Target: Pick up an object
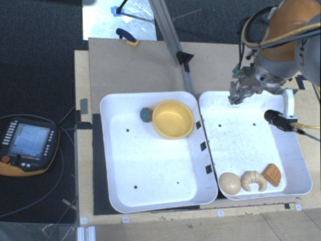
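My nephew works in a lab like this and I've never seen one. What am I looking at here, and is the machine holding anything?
This is one camera fixed above a bench, looking down at a slant. The grey and orange shape at upper right is a robot arm; its gripper hangs over the far edge of the right bin. I see nothing between its fingers. Along that bin's near edge lie a pale round bun, a croissant and a brown waffle-like piece. The left bin holds a yellow bowl with a small green ball beside it. A handheld control pad lies on the floor.

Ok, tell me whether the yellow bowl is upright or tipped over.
Upright. The yellow bowl sits in the left bin with its round opening facing up and its inside visible; nothing can be seen in it.
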### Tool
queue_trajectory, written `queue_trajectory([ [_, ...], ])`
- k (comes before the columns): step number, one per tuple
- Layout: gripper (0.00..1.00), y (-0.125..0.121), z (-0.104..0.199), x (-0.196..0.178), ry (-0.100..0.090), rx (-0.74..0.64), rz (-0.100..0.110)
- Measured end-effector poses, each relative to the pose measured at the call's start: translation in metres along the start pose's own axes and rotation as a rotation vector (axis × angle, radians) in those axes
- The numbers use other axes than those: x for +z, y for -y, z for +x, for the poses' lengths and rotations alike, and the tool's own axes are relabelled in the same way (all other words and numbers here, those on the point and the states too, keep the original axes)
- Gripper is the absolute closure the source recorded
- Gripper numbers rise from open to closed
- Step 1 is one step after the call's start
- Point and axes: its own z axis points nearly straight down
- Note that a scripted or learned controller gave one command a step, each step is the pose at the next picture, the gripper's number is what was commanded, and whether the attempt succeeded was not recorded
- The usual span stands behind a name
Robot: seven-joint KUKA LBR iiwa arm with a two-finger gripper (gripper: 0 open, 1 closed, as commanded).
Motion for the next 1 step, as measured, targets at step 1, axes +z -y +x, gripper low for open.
queue_trajectory([
  [1,1.0,0.0144,0.041,0.0018,0.0,0.0,0.0],
])
